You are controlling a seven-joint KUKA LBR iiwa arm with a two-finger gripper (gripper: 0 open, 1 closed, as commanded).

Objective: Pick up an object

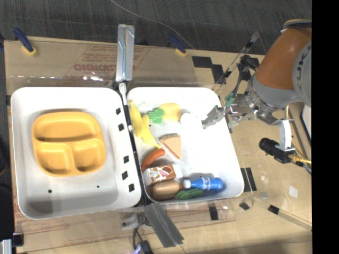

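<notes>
Toys heaped in the right bin [233,163], mostly along its left and near sides: yellow banana [141,125] against the divider, green leafy piece [156,116] just beside a pale yellow fruit [170,110], tan wedge [171,144] near the middle, red sausage [153,157] below it. Nearer still, a small labelled carton [160,173], brown bun [165,189], blue bottle [204,183] lying flat, green pod [189,193] touching it. Gripper [213,117] poised over the bin's far right corner, apart from every toy, nothing visibly held; fingers too blurred to judge, cannot tell how wide. Left bin [21,142] carrying 1 yellow divided tray [69,142] with 3 compartments. Brown tabletop [270,184] under both.
</notes>
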